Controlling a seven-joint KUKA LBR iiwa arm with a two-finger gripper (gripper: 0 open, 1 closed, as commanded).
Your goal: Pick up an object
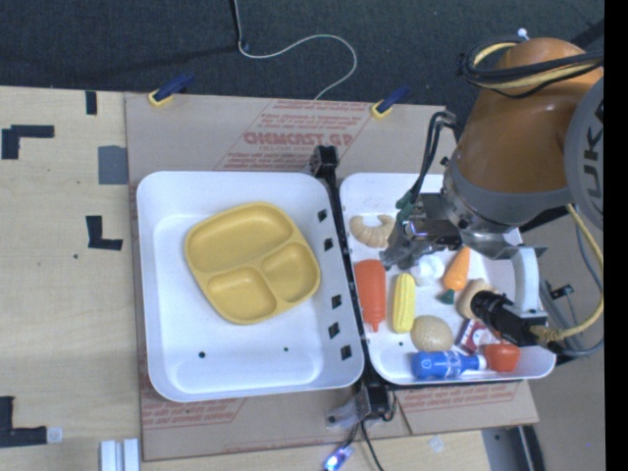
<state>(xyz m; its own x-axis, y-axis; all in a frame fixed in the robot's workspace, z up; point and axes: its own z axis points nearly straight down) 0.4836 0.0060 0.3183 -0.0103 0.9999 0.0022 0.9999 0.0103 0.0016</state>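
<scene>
White plastic, two shallow bins side by side on a cardboard-covered bench. Left bin [167,361]: one yellow divided plate [253,261], three compartments, lying a little above the bin's middle, nothing on it.

Right bin [368,189], contents as I see them from above my own wrist: a pale curled croissant-like piece [373,229] near the upper left corner; an orange carrot [370,292] lying lengthwise along the divider; a yellow corn cob [403,301] just beside the carrot, to its right; a tan potato [431,334] below the corn; a blue bottle [444,365] on its side against the bottom wall; a red item [500,357] near the bottle's cap end (too small to name); a smaller orange piece [455,269], tilted, to the right of the corn.

My pincer [410,244] hangs over the right bin's upper middle, between the croissant piece and the smaller orange piece, above the corn's top end. Whether it is spread or pressed together I cannot tell (dark metal against shadow), and no object can be seen in it.
</scene>
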